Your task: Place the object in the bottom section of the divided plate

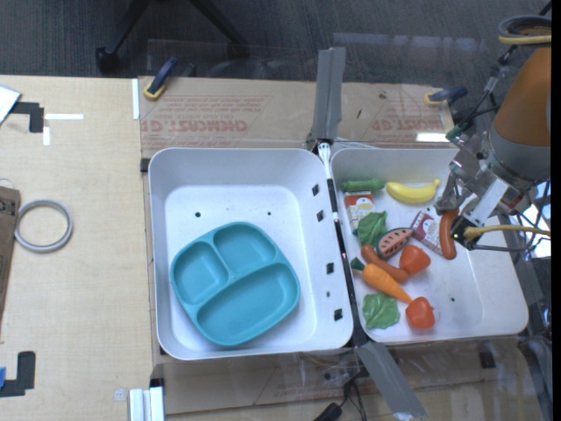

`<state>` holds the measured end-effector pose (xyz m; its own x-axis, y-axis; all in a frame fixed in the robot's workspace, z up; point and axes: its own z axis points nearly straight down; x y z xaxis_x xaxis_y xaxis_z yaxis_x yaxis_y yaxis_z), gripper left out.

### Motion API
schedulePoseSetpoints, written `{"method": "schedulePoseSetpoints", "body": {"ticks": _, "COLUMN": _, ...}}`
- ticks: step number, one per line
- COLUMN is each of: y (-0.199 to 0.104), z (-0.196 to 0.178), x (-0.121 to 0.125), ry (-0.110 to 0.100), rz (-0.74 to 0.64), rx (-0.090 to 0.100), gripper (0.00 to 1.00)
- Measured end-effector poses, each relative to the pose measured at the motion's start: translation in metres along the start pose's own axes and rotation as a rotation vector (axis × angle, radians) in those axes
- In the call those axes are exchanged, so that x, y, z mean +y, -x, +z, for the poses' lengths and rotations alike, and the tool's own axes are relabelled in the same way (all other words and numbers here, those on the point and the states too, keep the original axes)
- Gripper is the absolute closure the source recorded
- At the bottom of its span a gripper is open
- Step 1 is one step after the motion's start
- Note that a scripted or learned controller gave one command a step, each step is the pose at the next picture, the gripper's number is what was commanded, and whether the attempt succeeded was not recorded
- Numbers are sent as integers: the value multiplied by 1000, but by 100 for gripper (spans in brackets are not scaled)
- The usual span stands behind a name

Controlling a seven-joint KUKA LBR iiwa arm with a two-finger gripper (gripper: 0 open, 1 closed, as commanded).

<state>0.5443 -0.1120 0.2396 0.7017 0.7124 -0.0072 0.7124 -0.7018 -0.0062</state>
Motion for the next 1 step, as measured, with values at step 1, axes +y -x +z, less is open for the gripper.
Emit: {"method": "schedulePoseSetpoints", "body": {"ticks": 1, "y": -58, "z": 5, "x": -67, "ry": 0, "rz": -6, "rx": 0, "gripper": 100}}
